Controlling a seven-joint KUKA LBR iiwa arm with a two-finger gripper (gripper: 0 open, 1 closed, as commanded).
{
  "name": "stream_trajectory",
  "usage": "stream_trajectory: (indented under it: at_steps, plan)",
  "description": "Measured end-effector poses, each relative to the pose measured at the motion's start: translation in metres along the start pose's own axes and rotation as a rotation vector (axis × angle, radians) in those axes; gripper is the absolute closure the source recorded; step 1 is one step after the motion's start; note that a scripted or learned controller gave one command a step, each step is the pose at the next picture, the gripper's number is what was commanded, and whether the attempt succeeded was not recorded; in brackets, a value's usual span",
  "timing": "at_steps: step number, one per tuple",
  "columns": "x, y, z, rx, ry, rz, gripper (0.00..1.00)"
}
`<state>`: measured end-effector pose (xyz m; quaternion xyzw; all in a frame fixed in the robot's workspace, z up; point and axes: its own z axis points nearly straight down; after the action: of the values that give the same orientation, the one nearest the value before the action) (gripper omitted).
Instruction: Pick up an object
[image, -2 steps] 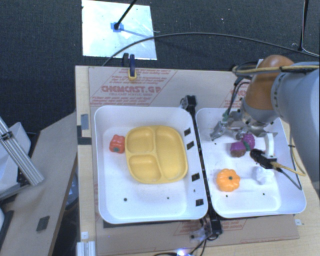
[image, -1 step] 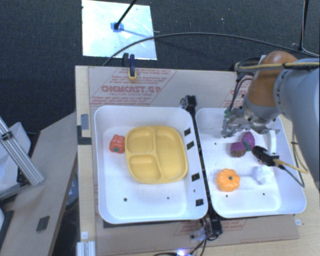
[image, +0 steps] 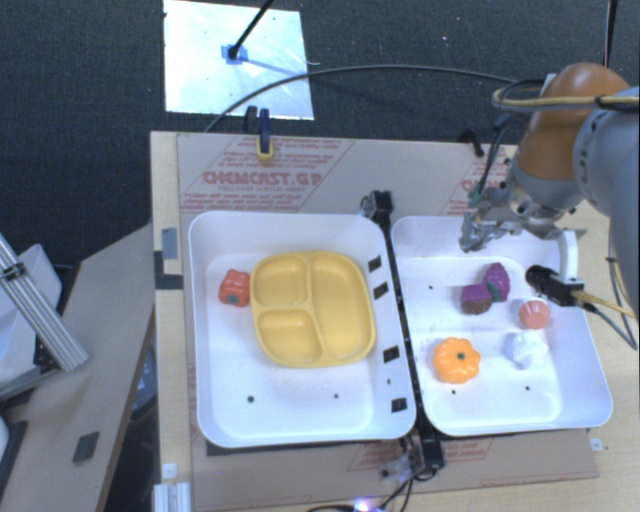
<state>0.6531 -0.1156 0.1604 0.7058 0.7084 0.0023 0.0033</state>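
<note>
Five small objects lie in the right bin (image: 575, 400), in the right half of the frame. A purple piece (image: 497, 280) sits near the middle of that bin, touching a darker maroon piece (image: 476, 298) just below and to its left. A pink ball (image: 534, 314) rests to their right, close to the bin's right wall. Below the ball is a pale, whitish lump (image: 521, 348), hard to make out against the white floor. An orange pumpkin (image: 456, 360) stands lower down, left of the lump and apart from the purple pair.

The tool (image: 481, 235) hangs over the upper part of the right bin, above and a little left of the purple piece, well apart from every object; nothing is between its fingers, and whether they stand wide or narrow I cannot tell. The grey arm (image: 610, 140) with its orange band (image: 562, 120) comes in from the upper right of the frame.

In the left bin (image: 215, 400), a yellow divided plate (image: 310, 308) lies near the centre, with a small red pepper (image: 234, 287) just beside its left edge. Both bins rest on the counter (image: 300, 165), on a cardboard sheet with red print.
</note>
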Motion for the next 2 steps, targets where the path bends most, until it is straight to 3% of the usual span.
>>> stream_trajectory:
  at_steps: [2]
  plan:
    - [0.004,0.01,-0.102,0.0,0.0,-0.004,1.0]
